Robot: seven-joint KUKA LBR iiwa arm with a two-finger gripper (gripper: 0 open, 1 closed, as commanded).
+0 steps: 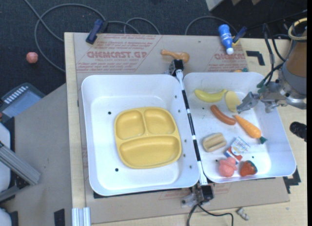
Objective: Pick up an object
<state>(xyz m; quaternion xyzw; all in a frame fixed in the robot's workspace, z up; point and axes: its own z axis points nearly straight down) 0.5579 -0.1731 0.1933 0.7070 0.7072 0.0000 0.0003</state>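
In the camera view, the yellow divided plate (146, 137) sits in the middle of the left bin (92, 98) and serves as the landmark. Right of the plate, across the shared rim, the right bin (285, 156) holds the toy food: a banana (209, 94) up and to the right, a lemon piece (232, 100) just past it, a sausage (223, 114), a carrot (248, 127), a bread roll (213, 142), a small packet (239, 147), a pink piece (225, 168) and a strawberry (247, 168) (these last two lowest). Farthest right of the plate, the gripper (246, 103) hangs beside the lemon piece; whether its fingers are spread or closed, I cannot tell.
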